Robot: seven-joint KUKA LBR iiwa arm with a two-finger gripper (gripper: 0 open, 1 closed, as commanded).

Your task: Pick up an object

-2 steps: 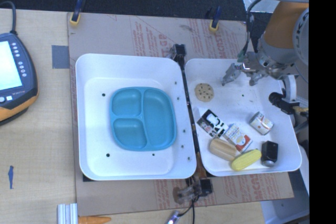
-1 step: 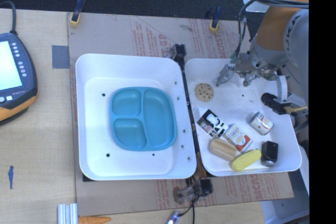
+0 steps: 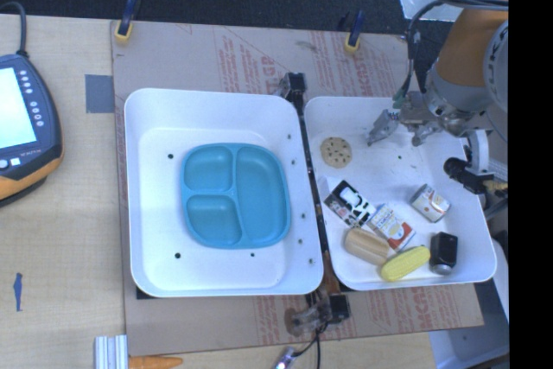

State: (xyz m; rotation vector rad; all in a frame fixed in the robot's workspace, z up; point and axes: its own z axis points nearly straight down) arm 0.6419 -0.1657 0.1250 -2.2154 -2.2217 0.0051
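Note:
My gripper (image 3: 399,132) hangs over the back of the right bin (image 3: 484,272), open, with nothing between its spread fingers (image 3: 378,132). A round cookie (image 3: 336,152) lies just to its front left. Nearer the front are a black-and-white packet (image 3: 348,203), a small orange-and-white packet (image 3: 391,226), a tan roll (image 3: 366,246), a yellow piece (image 3: 404,264), a black block (image 3: 443,251) and a small silver box (image 3: 429,203). The grey arm with its orange band (image 3: 467,47) comes in from the right.
The left bin (image 3: 147,125) holds a blue divided plate (image 3: 235,194). A teach pendant (image 3: 22,125) lies on the bench at far left. Clamps (image 3: 127,17) (image 3: 352,30) grip the cardboard's back edge. A black bracket (image 3: 295,85) sits between the bins.

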